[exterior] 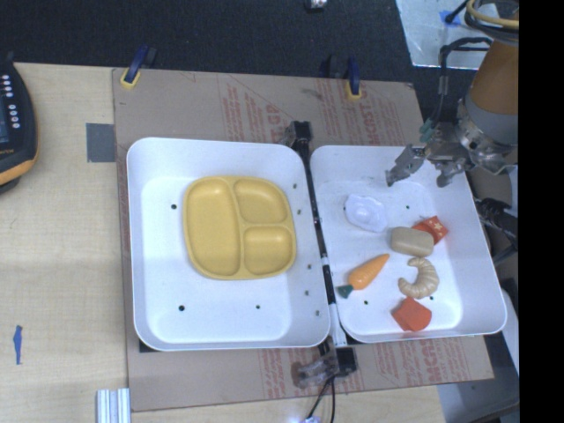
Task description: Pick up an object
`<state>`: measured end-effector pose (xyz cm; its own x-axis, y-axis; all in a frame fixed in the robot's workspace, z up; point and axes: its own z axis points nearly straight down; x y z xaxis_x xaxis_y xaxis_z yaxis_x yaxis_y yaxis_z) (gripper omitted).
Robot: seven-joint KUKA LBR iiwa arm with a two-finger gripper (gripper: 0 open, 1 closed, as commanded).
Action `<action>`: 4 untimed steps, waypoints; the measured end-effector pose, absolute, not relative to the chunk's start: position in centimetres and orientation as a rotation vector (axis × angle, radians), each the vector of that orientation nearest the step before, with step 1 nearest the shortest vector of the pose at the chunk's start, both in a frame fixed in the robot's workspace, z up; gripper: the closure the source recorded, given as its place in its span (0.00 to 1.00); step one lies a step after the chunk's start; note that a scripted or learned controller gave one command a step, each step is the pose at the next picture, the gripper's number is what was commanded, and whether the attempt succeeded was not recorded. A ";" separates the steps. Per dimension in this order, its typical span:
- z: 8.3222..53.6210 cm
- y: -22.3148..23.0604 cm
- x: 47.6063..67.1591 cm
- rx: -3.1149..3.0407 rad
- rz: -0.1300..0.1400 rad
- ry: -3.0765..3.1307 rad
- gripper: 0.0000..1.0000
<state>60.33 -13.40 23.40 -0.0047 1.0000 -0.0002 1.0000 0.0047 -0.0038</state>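
The right bin (357,320) holds several toy foods: an orange carrot (367,271), a beige bread roll (411,241), a red strawberry-like piece (431,228), a tan croissant (420,278), a red-orange block (411,315) and a clear plastic piece (365,211). My gripper (425,170) hangs over the bin's far right corner, above and apart from the objects. Its two fingers are spread wide with nothing between them.
The left bin (154,315) holds a yellow divided plate (238,227). A black clip (300,134) sits between the bins at the far side. Blue clamps (352,79) pin the cardboard. A controller (12,122) lies at the left edge.
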 end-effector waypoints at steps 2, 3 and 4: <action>9.5 -21.3 56.2 -2.222 -0.005 -2.231 0.00; 11.1 -21.6 56.6 -2.229 -0.006 -2.241 1.00; 13.4 -21.2 56.5 -2.217 0.001 -2.225 1.00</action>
<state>56.50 -21.21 13.36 -0.0038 1.0000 -0.0002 1.0000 0.0038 -0.0006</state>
